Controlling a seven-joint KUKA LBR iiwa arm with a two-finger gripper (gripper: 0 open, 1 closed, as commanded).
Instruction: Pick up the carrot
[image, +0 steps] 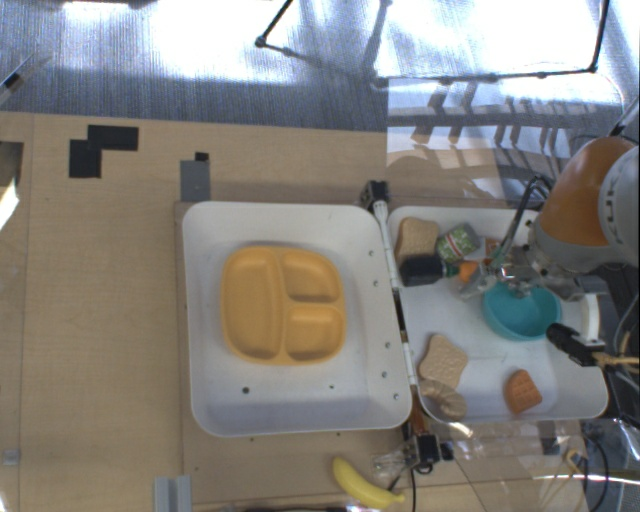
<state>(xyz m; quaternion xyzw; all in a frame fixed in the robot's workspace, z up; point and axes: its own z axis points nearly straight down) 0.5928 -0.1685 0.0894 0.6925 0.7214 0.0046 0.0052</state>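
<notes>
Camera view: the arm (590, 205) hangs over the right bin (480, 385), approach step; its jaws' state cannot be told. The carrot (472, 271) lies beside the teal bowl (521, 312), so descent must align above it.

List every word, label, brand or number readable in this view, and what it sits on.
None can be read.
The small green packet in the right bin carries printing, too small and blurred to read.
The black patches on the bench are plain shapes, not writing.
</notes>
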